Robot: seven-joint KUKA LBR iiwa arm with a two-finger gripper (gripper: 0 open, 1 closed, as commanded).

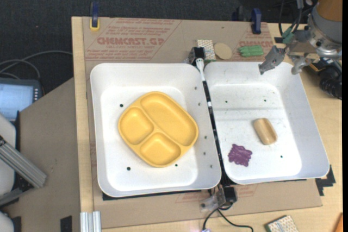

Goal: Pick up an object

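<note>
Here the pincer (284, 60) hangs over the far rim of the right bin (304, 117), its two fingers spread apart with nothing between them. Below it and nearer the camera, a tan bread-roll-shaped piece (265, 131) lies on the bin floor, its long axis running roughly away from the pincer. A purple grape cluster (240, 154) sits beyond that, leftward.

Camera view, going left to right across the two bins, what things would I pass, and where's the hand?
Yellow divided plate in the left bin → purple clump → tan oblong piece, both in the right bin; the hand is over that bin's far edge.
</note>
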